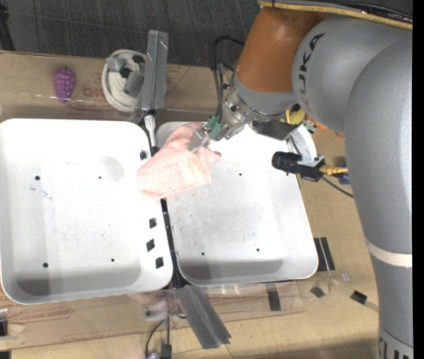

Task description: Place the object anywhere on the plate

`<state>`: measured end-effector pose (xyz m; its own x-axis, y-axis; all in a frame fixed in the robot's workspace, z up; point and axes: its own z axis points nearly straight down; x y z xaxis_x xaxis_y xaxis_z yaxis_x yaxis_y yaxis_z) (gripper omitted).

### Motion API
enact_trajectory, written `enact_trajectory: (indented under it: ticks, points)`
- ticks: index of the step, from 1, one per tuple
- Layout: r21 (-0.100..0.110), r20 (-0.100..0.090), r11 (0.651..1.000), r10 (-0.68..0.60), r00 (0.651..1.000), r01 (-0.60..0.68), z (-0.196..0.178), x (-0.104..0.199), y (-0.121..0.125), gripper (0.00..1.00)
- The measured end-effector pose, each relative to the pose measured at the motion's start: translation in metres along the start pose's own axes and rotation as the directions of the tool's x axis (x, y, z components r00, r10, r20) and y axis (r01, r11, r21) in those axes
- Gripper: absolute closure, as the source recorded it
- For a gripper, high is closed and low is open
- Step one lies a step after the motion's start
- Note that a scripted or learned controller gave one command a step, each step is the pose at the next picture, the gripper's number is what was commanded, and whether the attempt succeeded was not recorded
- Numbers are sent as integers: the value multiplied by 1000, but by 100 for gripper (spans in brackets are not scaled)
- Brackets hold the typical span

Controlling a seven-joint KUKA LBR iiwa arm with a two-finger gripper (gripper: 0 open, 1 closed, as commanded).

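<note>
Grey arm (pixel 361 111) filled my near right. Beyond it, gripper (pixel 210 132) was pinching the pink cloth's (pixel 176 167) upper edge, cloth draped across the divide between both white bins (pixel 69 275). I judged placement not done; I could identify no plate.

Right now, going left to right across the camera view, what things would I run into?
Purple grape bunch → left white bin → pink cloth draped over the seam between bins → gripper at the cloth's top corner → right white bin → grey arm.
</note>
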<state>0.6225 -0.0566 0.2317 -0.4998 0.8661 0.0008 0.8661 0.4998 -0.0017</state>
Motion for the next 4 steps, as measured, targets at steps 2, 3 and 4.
enact_trajectory:
  ticks: [2, 3, 4]
  points:
    - [1, -1, 689, -725, 689, 725, 0, 95, 3, 100]
    - [1, -3, 499, -866, 499, 866, -7, 148, 15, 100]
    - [1, -1, 496, -868, 496, 868, 2, 203, 9, 100]
